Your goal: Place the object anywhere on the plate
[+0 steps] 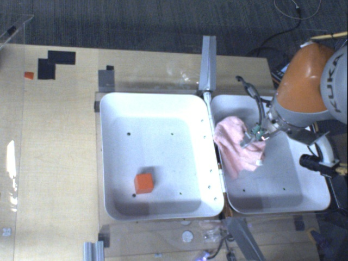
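The gripper [254, 136] is low in the right bin [283, 197], over the upper right part of a crumpled pink cloth [235, 145]. The cloth lies in the left half of this bin, close to the wall that the 2 bins share. How the pincer stands I cannot tell, and it is not possible to see any cloth between its tips, so I do not say that it holds the cloth.

The left bin [157, 118] contains 1 small orange cube [144, 183] near its front left area, well apart from the arm. No plate is recognisable to me in either bin, so the goal place is not clear.

In my judgement, the main risk is a weak pinch: soft cloth can slip out when the arm lifts, or only 1 fold is taken and the rest drags on the bin wall. A trailing corner could also catch on the divider between the bins.
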Available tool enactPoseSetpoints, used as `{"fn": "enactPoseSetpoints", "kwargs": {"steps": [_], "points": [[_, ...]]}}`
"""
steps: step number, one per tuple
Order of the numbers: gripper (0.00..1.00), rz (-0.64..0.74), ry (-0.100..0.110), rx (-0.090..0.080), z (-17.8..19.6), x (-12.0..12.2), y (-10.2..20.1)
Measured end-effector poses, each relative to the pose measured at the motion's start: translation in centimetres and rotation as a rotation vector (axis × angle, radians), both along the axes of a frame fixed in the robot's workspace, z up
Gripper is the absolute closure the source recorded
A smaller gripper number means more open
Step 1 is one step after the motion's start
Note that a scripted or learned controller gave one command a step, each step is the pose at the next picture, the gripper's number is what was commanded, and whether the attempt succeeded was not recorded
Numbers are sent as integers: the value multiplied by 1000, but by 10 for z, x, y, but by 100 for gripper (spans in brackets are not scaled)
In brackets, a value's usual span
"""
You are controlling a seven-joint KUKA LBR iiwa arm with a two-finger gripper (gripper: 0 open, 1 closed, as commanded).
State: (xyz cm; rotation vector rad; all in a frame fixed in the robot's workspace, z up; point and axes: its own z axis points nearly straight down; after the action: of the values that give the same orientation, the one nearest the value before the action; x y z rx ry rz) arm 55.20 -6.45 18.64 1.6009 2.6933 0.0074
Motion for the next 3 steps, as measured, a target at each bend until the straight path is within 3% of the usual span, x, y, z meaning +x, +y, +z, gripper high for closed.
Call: {"fn": "enactPoseSetpoints", "kwargs": {"steps": [1,3], "points": [[100,6,0,-1,40,3,1],[100,811,-1,-6,35,5,110]]}}
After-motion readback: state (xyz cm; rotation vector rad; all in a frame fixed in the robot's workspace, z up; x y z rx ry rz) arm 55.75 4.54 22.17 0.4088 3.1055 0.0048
